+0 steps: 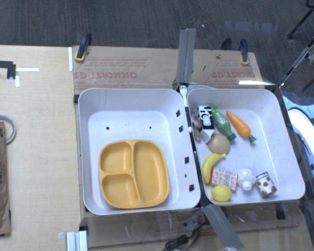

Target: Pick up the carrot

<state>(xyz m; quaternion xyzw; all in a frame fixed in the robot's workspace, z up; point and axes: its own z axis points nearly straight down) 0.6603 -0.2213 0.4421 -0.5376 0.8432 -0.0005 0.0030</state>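
Orange and tapered, the carrot (238, 124) lies in the right bin (289, 156), in its upper half, slanting from upper left down to a green stub at lower right. Just to its left lies a green bottle (223, 123) on much the same slant, close beside it, though I cannot tell whether they touch. Farther left are a black-and-white packet (205, 117) and a metal spoon (197, 130) along the bin's left wall. Below these sit a brown kiwi-like fruit (218, 143), a banana (211, 166), a red-and-white carton (223, 178), a lemon (221, 193), a white lump (246, 178) and a small patterned cup (265, 184), all well apart from the carrot. The left bin (81, 140) holds a yellow three-compartment plate (134, 173). How the gripper stands cannot be told.
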